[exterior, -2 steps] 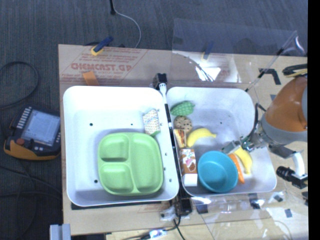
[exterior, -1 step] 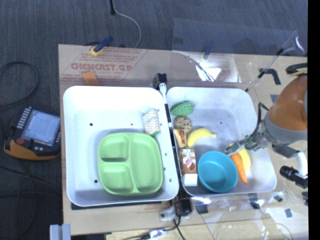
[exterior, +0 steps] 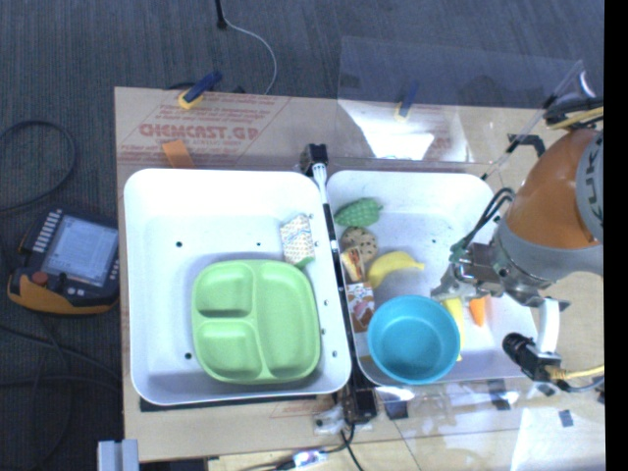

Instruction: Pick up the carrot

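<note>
Leftmost, a green tray point(exterior: 257, 320) fills the left bin point(exterior: 157, 263). Rightward, the right bin point(exterior: 432, 199) holds a banana point(exterior: 392, 266) and blue bowl point(exterior: 415, 339). The gripper point(exterior: 469, 287) hovers beside them, the carrot point(exterior: 478, 310) just beneath; its grip cannot be told.

The single fixed camera looks down at a slant from above the bench. Both white bins point(exterior: 147, 263) lie left of the pincer point(exterior: 461, 287), whose arm enters from the right.

Bright, even overhead light, glare on the white bins point(exterior: 147, 263), slightly soft focus throughout.
</note>
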`<state>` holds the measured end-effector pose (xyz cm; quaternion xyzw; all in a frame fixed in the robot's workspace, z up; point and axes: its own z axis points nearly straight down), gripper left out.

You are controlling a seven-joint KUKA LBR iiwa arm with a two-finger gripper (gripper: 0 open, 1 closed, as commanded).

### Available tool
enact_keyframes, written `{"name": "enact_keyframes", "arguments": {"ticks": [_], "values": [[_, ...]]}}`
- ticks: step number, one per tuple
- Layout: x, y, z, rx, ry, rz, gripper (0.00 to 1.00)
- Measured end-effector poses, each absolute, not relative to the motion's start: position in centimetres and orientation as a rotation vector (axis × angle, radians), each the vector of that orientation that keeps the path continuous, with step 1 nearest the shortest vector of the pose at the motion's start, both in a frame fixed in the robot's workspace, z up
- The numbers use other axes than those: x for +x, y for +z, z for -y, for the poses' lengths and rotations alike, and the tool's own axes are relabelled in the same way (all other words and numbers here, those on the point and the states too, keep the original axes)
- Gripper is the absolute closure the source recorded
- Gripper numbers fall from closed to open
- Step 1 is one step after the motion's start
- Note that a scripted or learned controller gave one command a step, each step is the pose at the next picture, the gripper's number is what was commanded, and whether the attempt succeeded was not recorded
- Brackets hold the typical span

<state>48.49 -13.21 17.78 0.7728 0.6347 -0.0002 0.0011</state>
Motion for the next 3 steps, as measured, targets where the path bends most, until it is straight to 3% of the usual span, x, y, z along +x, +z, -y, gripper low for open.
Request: {"name": "enact_keyframes", "arguments": {"ticks": [1,2,3], "values": [[48.4,24.4,20.5,1.869,-0.004,-2.521,1.00],[51.8,9.8,14.0,2.133,-0.004,-2.309,1.00],[48.5,20.5,22.0,1.856,-0.003,-2.523,1.00]]}}
